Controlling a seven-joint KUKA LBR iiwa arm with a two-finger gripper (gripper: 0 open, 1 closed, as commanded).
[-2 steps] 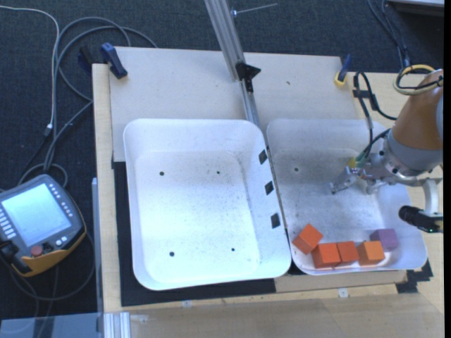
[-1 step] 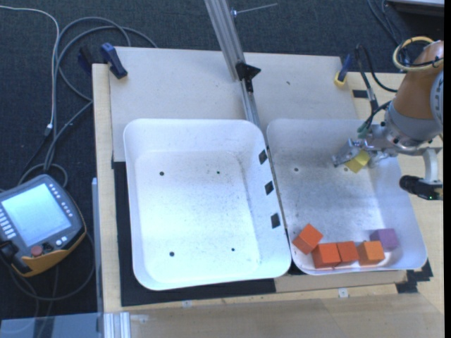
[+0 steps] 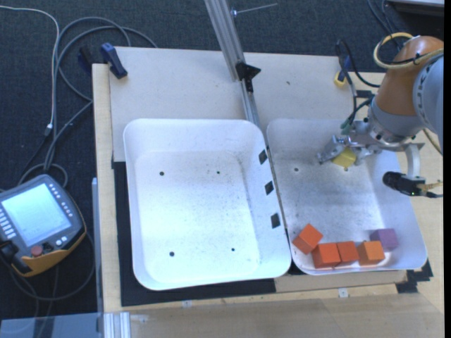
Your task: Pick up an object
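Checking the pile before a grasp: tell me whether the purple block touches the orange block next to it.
Cannot tell. In the camera view the purple block sits right behind the orange block, overlapping it from this slant, so neither contact nor gap shows plainly.

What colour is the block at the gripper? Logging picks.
Yellow block, at the gripper, camera view.

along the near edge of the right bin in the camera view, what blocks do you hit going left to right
tilted orange block → orange block → orange block → orange block → purple block

both white bins (image 3: 194,206) look like smooth speckled plastic; the bench (image 3: 176,83) is matt board.
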